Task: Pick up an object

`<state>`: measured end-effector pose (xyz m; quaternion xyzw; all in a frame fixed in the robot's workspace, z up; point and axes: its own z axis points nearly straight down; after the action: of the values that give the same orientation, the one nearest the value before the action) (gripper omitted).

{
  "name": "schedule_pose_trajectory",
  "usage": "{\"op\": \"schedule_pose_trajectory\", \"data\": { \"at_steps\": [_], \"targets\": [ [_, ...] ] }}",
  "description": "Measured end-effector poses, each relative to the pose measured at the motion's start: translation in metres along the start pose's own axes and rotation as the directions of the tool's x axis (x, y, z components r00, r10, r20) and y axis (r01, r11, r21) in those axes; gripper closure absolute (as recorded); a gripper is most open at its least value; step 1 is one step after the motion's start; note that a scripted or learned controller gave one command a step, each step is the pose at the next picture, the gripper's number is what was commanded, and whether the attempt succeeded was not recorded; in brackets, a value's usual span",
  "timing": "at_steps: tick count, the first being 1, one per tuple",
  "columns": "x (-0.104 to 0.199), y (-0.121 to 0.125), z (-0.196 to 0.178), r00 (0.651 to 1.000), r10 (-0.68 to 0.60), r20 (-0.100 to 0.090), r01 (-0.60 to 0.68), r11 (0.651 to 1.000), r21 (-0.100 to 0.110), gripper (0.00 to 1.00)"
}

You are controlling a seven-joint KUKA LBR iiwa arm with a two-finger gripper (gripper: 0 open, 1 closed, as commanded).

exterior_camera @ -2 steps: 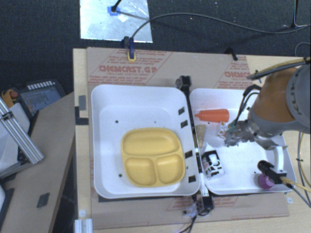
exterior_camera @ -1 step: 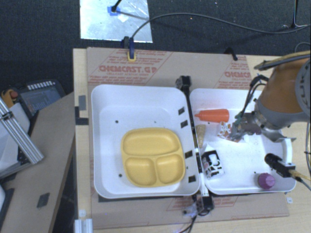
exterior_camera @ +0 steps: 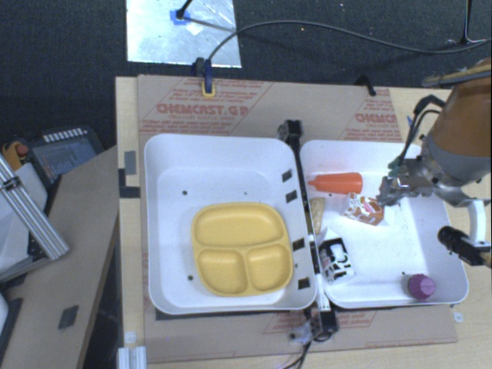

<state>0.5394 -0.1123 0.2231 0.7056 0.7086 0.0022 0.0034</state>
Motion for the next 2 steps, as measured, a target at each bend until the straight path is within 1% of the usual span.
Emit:
{"op": "schedule_pose_trajectory", "data": {
  "at_steps": [1, 2],
  "targets": [
    [0.000, 0.002, -0.046, 1.000, -0.001, 0.000, 0.001, 1.000, 0.001, 1.00],
    [0.054, 0.012, -0.027, 1.000, -0.005, -0.003, 0.005, 1.000, 0.006, 1.00]
  ]
}}
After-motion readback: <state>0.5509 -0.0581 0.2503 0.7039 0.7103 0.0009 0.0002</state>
